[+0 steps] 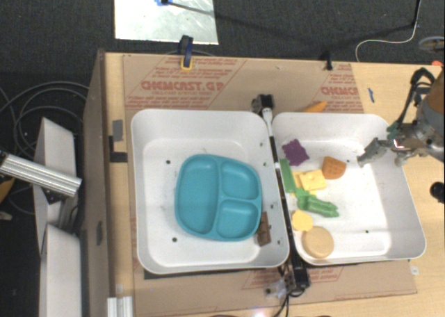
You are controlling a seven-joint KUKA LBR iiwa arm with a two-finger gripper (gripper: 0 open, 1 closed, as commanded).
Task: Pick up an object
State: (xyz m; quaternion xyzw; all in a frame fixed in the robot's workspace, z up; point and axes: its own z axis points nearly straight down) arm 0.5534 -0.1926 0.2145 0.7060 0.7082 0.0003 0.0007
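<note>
Two bins: white, shallow, side by side on the bench; left bin (149, 169), right bin (389, 211).
Left bin contents: one blue divided plate (217, 197), and one small brown piece (264, 229) against the inner wall near the plate's corner.
Right bin contents: six small items, all bunched at the left side by the dividing wall.
Purple piece (295, 151): one, farthest back of the group.
Orange piece (334, 167): one, the item nearest the arm.
Yellow block (310, 181): one, just beside the orange piece.
Green pieces (314, 203): a long stick along the dividing wall and a shorter chunky piece lying crosswise; whether they are joined cannot be told.
Yellow disc (302, 221): one, small, just below the green chunk.
Tan disc (318, 242): one, larger, nearest the front wall.
Outside the bins: one orange sliver (315, 107) on the bench behind the right bin.
Gripper (368, 153): one, over the right bin's back right area, reaching in from the right edge; nothing seen between its tips; whether released or clenched cannot be told.
Key relation: every candidate lies to the left of the gripper, apart from it; the orange piece is closest, slightly lower in view.
Judgement: pick not yet made; a short move leftward and down would likely meet the orange piece first.
</note>
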